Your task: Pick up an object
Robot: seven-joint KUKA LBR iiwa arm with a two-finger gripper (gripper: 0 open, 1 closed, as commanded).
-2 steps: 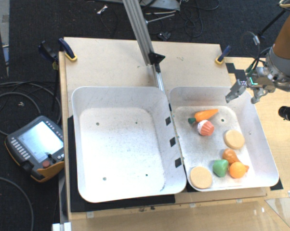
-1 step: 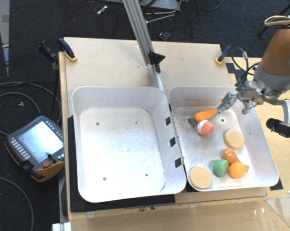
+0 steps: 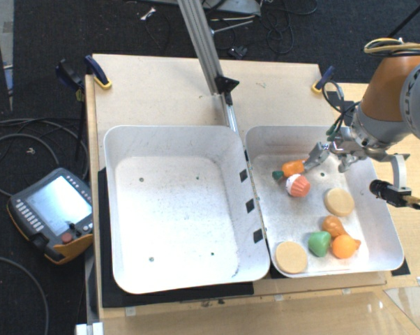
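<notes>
The right bin held every object. Nearest, by its near rim, lay a tan disc. Just right of it sat a green piece, touching an orange ball, and a smaller orange piece rested just beyond those two. Farther in lay a pale round, and left of it a red and white ball. Just beyond that ball lay a carrot with its green end pointing left. The gripper hung over the far part of this bin, one finger slanting down toward the carrot's right end; whether it touched the carrot could not be told. The fingers stood apart, and nothing was seen between them. The left bin showed only a speckled white floor. Off the bench to the left lay a pendant on the dark floor.
</notes>
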